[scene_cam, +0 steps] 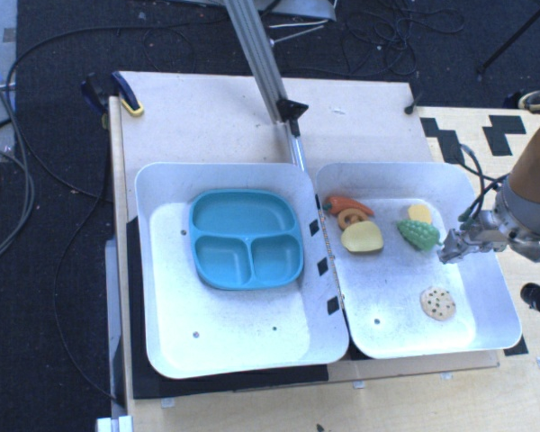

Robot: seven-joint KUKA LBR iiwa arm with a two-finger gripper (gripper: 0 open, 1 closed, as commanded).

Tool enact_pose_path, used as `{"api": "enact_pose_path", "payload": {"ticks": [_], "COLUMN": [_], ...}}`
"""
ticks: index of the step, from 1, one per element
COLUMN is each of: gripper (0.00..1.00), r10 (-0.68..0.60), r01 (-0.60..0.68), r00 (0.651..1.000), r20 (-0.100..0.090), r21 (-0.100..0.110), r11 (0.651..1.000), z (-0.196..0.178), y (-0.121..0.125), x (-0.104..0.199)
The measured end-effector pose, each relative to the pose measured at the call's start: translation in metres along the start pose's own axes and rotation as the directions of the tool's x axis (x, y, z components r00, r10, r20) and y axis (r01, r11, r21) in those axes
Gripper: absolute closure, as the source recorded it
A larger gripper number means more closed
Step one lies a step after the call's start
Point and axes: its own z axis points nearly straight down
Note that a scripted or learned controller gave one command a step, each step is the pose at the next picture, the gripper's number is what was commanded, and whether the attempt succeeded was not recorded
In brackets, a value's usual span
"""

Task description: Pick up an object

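Camera view, end effector point(450, 248) just beside green toy point(418, 234), right bin point(486, 327).

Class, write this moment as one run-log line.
gripper: over right bin, beside green toy | cookie: on bin floor | blue tray: left bin

Just left of my gripper point(450, 252): green toy point(418, 233), small yellow piece point(419, 212) behind it.
Farther left: yellow block point(362, 238), orange toy point(346, 209), crowding that end.
Below me: cookie point(438, 304); bare floor of right bin point(387, 322) around it.
Far left: blue tray point(247, 238) fills left bin point(162, 331) middle.
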Motion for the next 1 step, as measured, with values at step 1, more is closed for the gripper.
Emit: {"api": "enact_pose_path", "payload": {"ticks": [1], "gripper": [1.00], "r10": [-0.001], "r01": [0.001], "r00": [1.000], "r20": [0.002], "r21": [-0.003], "r11": [1.000], "z": [-0.0631], "y": [0.0062], "x": [-0.0013]}}
